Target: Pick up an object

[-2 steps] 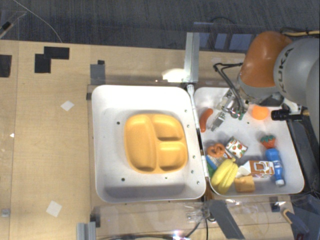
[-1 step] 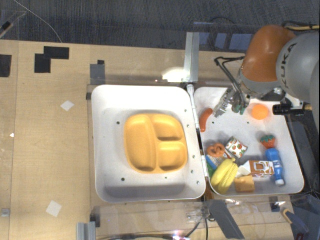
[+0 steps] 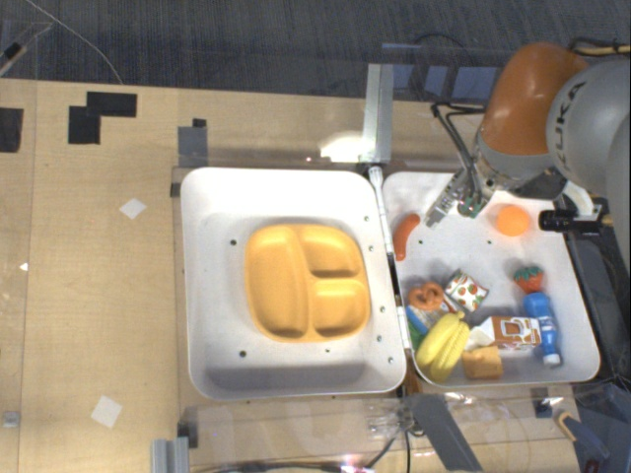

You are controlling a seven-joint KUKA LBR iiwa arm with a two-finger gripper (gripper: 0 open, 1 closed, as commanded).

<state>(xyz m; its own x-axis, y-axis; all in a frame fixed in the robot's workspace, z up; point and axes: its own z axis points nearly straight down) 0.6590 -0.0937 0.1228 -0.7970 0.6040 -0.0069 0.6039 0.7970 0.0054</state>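
Objects for picking sit in the right bin (image 3: 582, 294), none lifted. Gripper (image 3: 452, 205) hangs over that bin's 11 o'clock area, can't tell if it's released or clenched; nothing visible between its tips. Red sausage-like piece (image 3: 404, 235) lies just at the gripper's 7 o'clock, against the bin's left wall. Orange ball (image 3: 513, 221) at the gripper's 3 o'clock, apart from it. Strawberry (image 3: 528, 279) at the ball's 6 o'clock, blue bottle (image 3: 542, 328) below that. Banana bunch (image 3: 443, 345) at the bin's 7 o'clock, touching a tan bread piece (image 3: 482, 364). Small carton (image 3: 514, 333) beside the bottle. Left bin (image 3: 207, 264) holds a yellow divided tray (image 3: 306, 281) at its center.
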